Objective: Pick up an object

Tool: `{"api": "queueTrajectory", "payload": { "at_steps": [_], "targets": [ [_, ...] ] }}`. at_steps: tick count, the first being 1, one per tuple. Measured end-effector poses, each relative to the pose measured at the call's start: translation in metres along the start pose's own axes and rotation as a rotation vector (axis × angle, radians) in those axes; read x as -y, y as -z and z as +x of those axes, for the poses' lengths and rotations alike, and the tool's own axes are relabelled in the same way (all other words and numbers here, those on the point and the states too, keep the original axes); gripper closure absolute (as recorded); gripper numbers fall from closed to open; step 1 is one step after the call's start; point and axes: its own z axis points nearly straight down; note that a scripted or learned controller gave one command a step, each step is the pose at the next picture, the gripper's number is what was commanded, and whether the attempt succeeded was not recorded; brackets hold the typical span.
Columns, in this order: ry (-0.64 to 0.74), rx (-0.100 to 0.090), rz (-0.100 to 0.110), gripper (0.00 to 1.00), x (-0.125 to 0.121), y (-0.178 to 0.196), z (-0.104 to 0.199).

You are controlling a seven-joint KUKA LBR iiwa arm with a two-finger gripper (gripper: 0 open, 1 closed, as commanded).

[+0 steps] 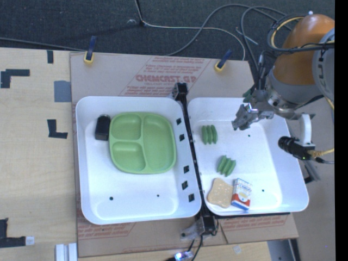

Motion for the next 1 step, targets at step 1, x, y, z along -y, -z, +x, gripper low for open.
{"api": "queueTrajectory", "payload": {
  "at_steps": [1],
  "targets": [
    [0.004,0.0,0.004,1.0,-0.0228,-0.0133,0.0471]
  ]
}}
